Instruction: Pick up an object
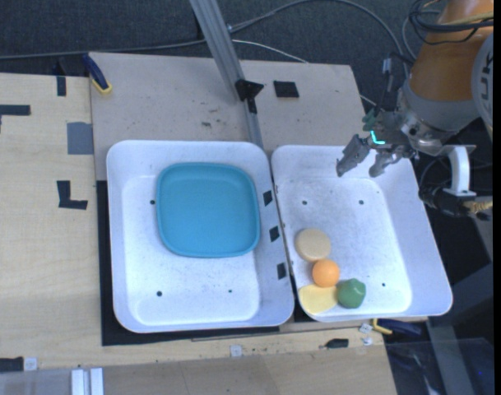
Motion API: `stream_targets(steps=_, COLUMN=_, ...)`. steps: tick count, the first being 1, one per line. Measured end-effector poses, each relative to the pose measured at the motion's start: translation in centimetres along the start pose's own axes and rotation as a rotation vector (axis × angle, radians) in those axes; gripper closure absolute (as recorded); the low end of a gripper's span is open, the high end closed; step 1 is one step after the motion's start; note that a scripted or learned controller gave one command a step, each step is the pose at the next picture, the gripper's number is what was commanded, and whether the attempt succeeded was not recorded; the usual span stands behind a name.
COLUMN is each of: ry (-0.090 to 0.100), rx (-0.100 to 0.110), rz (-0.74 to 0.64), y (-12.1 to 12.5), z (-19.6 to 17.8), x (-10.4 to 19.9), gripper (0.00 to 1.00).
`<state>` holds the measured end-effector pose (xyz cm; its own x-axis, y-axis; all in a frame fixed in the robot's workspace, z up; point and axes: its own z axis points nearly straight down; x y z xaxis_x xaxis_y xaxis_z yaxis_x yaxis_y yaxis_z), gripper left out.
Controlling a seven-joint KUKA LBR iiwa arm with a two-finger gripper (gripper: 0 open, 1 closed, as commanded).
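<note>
A small round orange ball (325, 272) lies in the near left corner of the right white plastic bin (402, 220), huddled with a beige disc (313, 243), a green ball (351, 292) and a yellow piece (315, 300), probably having slid together. The gripper (364, 160) hovers over the bin's far end, fingers spread, empty. No legible writing anywhere.

A square blue plate (207, 209) lies in the left white bin (131, 303) on the bench (36, 245).
</note>
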<state>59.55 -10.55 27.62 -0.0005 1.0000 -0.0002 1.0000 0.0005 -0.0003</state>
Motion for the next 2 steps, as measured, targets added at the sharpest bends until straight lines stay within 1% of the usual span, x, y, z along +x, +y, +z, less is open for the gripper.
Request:
stream_targets(steps=1, ry=0.000, rx=0.000, rz=0.000, y=0.0, z=0.0, x=0.0, gripper=0.00)
stream_targets(steps=2, ry=0.000, rx=0.003, rz=0.000, y=0.1, z=4.3, x=-0.2, gripper=0.00)
